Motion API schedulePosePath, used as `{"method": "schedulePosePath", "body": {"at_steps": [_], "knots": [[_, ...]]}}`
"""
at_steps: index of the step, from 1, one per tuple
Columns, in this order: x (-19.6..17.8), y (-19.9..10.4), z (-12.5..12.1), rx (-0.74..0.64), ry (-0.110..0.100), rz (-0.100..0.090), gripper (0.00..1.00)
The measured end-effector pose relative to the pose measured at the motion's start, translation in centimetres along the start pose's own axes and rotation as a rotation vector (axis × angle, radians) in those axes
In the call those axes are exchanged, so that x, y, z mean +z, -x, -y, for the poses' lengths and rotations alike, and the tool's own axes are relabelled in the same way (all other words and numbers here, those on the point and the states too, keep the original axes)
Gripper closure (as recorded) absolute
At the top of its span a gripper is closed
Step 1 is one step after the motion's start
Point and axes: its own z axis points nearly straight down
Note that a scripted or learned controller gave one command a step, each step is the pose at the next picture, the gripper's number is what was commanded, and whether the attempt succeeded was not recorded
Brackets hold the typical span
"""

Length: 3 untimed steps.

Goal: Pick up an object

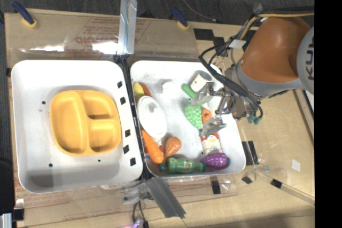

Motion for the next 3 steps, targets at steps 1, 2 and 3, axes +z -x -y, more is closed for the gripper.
{"method": "schedulePosePath", "body": {"at_steps": [1,2,3], "knots": [[8.9,6.9,5.6,-0.171,0.003,-0.004,0.00],[14.7,4.4,5.4,-0.044,0.000,0.002,0.00],[14.7,2.1,5.2,0.092,0.003,0.001,0.00]]}}
